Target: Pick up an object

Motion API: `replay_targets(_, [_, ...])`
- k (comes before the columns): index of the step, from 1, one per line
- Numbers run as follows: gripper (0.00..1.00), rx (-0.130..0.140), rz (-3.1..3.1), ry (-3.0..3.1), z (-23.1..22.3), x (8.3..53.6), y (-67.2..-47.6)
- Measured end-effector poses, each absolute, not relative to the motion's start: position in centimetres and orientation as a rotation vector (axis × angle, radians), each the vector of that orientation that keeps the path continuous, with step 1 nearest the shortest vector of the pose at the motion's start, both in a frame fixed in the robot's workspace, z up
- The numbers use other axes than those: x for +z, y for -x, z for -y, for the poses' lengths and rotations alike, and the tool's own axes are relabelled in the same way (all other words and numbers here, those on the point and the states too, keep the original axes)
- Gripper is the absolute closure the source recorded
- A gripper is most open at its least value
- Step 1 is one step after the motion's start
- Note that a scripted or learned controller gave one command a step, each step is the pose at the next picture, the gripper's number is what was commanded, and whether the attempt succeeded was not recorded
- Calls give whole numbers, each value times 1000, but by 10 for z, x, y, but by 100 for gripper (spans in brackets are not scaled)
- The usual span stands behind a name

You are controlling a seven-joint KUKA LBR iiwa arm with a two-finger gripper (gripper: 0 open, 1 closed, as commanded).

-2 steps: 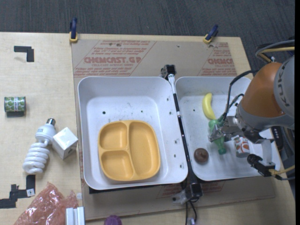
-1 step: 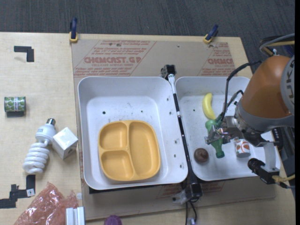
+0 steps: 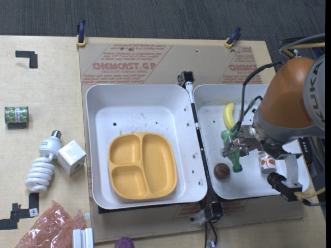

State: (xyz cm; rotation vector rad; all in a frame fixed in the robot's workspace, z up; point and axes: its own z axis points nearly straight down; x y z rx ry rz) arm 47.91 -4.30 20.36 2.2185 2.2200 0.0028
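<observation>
- Gripper sits low in the right bin, its metal fingers reaching left around the stem of a green bottle-shaped toy; whether they are clamped on it I cannot tell.
- A yellow banana lies just beyond, a brown ball nearer, both apart and reachable.
- The left bin holds a yellow divided plate, lying flat.
</observation>
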Motion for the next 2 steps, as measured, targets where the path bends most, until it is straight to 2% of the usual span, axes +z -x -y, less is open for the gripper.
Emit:
replay_targets(1, [100,-1,-2223,-2219,15,192,-538])
replay_targets(2, [100,-2,-2223,-2219,-28,192,-570])
